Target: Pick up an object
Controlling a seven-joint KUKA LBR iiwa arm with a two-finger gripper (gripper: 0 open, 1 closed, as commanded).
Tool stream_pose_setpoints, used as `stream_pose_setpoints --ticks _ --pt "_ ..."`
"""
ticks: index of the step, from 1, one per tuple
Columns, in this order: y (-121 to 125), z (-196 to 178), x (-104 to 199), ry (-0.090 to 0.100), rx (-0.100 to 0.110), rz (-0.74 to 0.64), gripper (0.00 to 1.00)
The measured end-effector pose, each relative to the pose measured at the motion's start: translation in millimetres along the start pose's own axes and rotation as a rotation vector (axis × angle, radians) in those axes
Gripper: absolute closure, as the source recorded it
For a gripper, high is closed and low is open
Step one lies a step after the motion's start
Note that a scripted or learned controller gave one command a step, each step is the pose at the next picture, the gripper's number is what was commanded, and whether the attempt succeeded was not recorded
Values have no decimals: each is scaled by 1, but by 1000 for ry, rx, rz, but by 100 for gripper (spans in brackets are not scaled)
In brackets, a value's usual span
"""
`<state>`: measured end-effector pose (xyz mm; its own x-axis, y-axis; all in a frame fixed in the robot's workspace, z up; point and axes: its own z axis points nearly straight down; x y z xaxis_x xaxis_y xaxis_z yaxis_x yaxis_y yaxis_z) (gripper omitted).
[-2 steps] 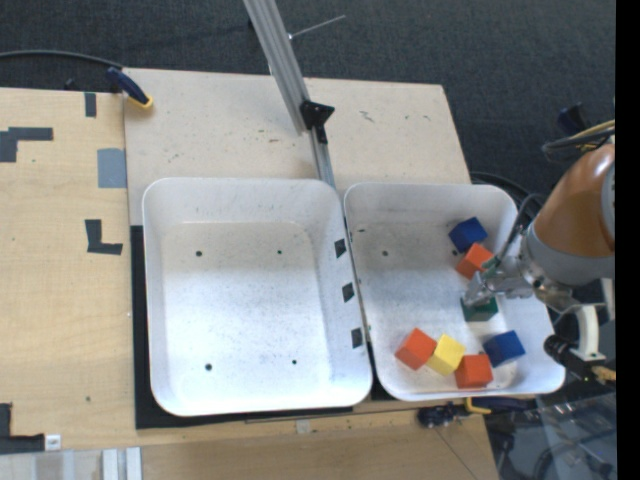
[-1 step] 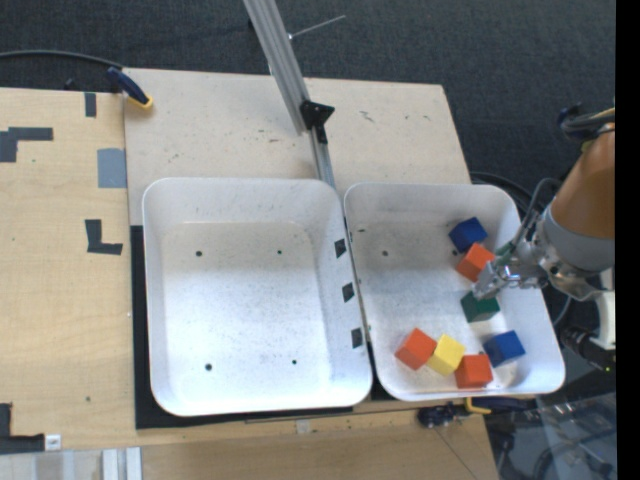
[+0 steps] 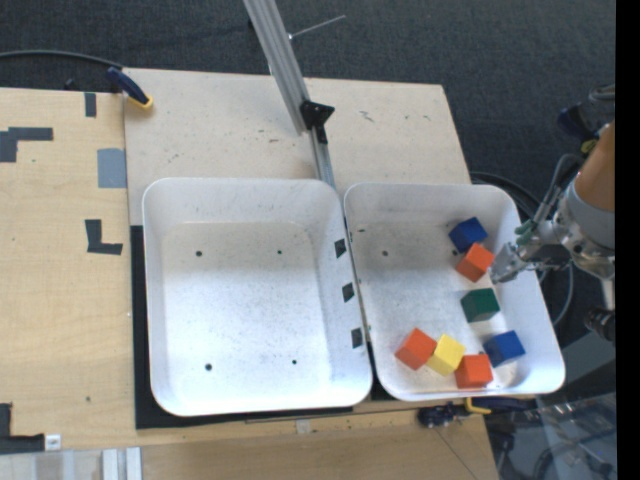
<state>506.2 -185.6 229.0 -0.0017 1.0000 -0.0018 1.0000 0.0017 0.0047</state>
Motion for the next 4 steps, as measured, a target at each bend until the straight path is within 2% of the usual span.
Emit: stream_pose_setpoints --ticks 1,2,4 --pt "2 -53 0 0 0 0 100" --pt "2 -36 53 3 7 -4 100" --pt "0 -43 155 4 6 -6 100"
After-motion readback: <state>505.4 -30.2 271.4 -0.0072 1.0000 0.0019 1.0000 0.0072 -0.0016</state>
